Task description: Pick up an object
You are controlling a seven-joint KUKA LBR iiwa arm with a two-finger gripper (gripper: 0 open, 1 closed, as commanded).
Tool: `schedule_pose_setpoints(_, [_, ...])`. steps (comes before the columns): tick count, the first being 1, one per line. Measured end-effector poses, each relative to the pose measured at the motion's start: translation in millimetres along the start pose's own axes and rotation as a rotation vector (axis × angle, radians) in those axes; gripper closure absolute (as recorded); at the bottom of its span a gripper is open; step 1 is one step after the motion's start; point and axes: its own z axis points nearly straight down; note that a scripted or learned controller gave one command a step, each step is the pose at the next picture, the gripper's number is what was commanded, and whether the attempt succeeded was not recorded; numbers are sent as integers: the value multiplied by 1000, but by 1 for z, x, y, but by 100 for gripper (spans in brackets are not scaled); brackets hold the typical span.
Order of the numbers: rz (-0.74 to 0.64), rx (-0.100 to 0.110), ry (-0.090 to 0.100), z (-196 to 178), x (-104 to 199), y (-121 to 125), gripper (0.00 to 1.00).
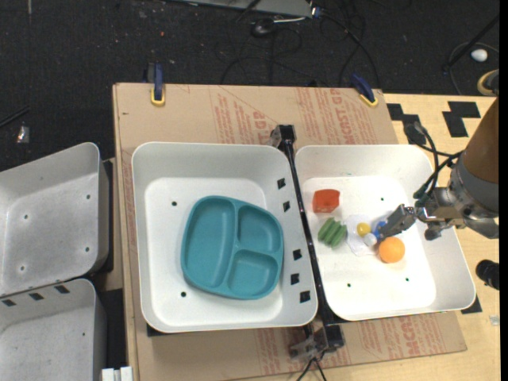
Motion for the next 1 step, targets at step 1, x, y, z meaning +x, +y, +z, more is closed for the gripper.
schedule_pose_setpoints(1, [-3, -10, -2, -5, 0, 2, 0])
